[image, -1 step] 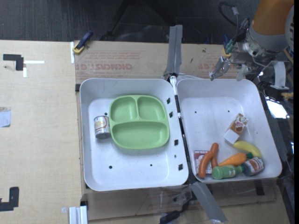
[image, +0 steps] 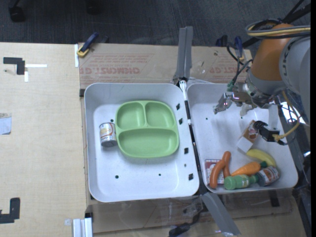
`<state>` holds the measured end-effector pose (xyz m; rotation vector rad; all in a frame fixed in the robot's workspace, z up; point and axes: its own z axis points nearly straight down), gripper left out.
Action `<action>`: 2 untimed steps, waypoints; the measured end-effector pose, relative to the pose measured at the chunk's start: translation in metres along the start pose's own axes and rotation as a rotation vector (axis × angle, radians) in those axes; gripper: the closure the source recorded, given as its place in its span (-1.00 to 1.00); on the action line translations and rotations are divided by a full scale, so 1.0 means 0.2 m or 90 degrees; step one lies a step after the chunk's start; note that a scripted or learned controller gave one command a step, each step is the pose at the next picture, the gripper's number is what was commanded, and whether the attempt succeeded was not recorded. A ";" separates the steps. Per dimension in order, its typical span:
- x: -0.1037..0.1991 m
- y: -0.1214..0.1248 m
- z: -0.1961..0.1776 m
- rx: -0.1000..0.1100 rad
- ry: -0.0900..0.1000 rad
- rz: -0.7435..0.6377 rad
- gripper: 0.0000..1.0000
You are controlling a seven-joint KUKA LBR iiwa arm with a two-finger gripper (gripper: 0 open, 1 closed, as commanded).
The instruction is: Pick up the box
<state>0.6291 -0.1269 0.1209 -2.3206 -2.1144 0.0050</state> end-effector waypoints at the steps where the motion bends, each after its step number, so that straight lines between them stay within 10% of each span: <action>1: 0.01 -0.44 0.10 -0.001 0.000 -0.085 -1.00; 2: 0.33 -0.26 -0.35 -0.001 0.000 0.060 -1.00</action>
